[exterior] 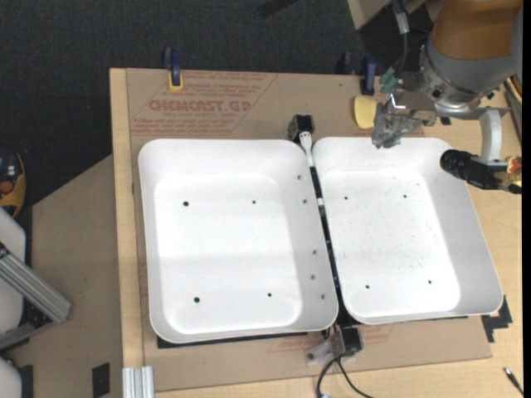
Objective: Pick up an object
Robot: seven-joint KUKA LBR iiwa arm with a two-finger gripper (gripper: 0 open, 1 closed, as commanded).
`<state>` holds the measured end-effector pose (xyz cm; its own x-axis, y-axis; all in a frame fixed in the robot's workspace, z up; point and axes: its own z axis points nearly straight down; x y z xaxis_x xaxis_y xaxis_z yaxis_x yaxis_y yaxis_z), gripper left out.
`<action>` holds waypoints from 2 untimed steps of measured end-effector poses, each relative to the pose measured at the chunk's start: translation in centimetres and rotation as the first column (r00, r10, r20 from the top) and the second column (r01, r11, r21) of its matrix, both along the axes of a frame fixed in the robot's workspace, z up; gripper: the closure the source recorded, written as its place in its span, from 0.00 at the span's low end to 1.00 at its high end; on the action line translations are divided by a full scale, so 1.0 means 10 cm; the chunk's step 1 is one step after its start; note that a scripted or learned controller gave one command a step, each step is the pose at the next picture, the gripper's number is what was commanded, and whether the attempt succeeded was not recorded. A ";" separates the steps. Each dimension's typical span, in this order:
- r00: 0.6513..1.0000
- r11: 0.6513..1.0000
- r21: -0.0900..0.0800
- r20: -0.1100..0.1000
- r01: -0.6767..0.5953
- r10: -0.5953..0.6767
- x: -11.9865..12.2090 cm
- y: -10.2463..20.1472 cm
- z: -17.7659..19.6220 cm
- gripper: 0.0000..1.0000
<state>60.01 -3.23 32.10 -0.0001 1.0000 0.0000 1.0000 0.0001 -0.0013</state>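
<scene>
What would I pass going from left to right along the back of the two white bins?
blue-and-yellow clamp → black clip → pale yellow lump → tool

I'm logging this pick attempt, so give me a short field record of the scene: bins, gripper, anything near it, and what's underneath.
left bin: shallow, white, a few dark dots on its floor
right bin: same kind, set beside the left bin
gripper: above the right bin's far rim, toward its left corner
pale yellow object: on the board beyond the right bin, just left of the gripper, outside both bins
board: brown, printed CHEMCAST GP, under both bins
</scene>
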 end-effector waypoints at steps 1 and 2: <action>1.000 1.000 0.000 -0.001 -0.002 0.002 0.03 0.15 -0.07 1.00; 1.000 1.000 0.001 0.000 -0.001 0.001 -0.23 0.23 0.08 1.00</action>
